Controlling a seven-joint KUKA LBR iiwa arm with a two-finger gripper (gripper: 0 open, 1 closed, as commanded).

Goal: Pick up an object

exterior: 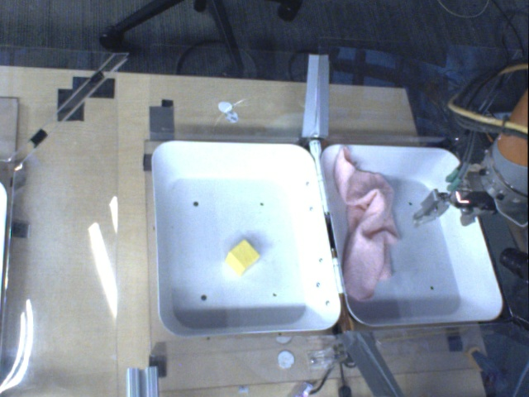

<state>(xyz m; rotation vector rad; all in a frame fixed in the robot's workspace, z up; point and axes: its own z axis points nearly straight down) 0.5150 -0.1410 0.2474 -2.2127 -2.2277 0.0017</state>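
The arm (506, 168) at three o'clock is grey metal, with an orange band (519, 114) at its upper edge. Yellow and black cables (475, 110) loop beside it at two o'clock. Its tool (442, 205) is pale grey and slim, with a small green and red spot near its base.

The pincer (450, 208) appears as grey metal with a dull sheen, and the bin (430, 292) beneath it is smooth white plastic with a matt finish. Just beside the pincer, toward the second bin (190, 222) of the same smooth white plastic, lies a pink cloth (366, 226), soft, matt and crumpled. Well apart from the pincer, a yellow block (242, 257) shows smooth matt faces; the worktop (83, 222) is pale wood-grain with glossy reflections.
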